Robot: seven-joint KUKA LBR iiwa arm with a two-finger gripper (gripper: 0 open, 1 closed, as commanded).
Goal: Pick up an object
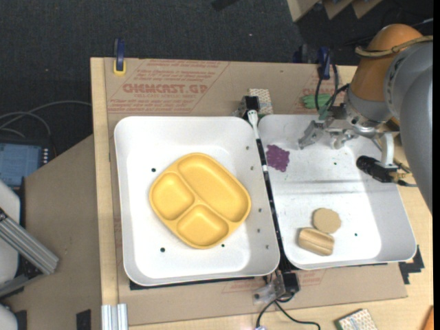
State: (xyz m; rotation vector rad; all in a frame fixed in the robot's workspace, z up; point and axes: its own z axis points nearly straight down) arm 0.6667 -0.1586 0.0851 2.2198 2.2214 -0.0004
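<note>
Gripper (323, 135) poised over the right bin's (385, 246) far end — jaws apparently spread, clasping nothing.

The purple scrap (278, 157) lies just beside the jaws, the tan disc (326, 220) and tan block (315, 241) well apart — closing here likely catches nothing.

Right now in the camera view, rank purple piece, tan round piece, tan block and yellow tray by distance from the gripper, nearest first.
From the gripper:
1. Purple piece, right bin, to the gripper's left in view.
2. Tan round piece, front of the right bin.
3. Tan block, just in front of the round piece.
4. Yellow tray, left bin.
</note>
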